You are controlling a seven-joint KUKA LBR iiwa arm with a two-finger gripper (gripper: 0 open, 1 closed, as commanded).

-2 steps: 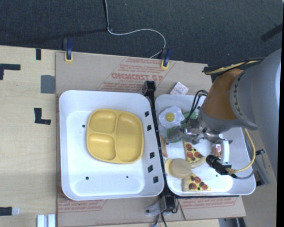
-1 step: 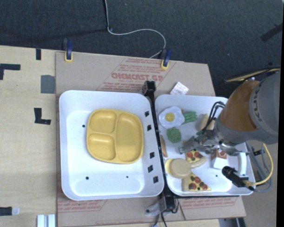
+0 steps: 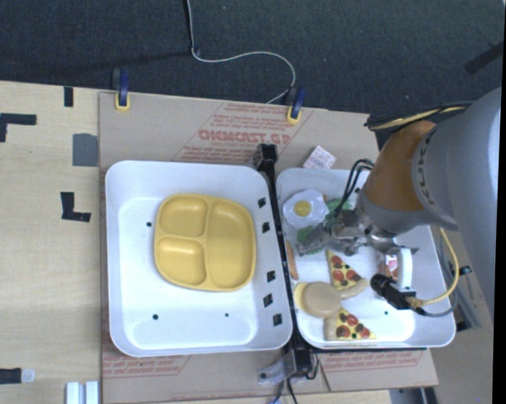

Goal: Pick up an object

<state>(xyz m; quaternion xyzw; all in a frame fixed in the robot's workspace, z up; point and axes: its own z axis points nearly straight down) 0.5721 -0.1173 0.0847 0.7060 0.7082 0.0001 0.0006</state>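
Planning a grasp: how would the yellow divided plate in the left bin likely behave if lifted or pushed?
The yellow divided plate looks moulded and stiff, probably light. It lies flat, so it would likely slide rather than tip. Its low rim offers fingers little to pinch.

Two shallow white plastic bins sit side by side on a brown cardboard sheet (image 3: 231,130) covering the tabletop (image 3: 36,231). The left bin (image 3: 125,317) holds a yellow three-compartment plastic plate (image 3: 206,241) near its middle. In the right bin (image 3: 431,332), a clear plastic cup with a fried-egg toy (image 3: 304,210) lies toward the back, a toy pizza slice (image 3: 346,273) sits mid-bin, a round tan toy bun (image 3: 319,300) lies in front of it, and a second toy pizza slice (image 3: 348,326) is nearest the front, with the gripper (image 3: 339,229) over the bin's back-middle.
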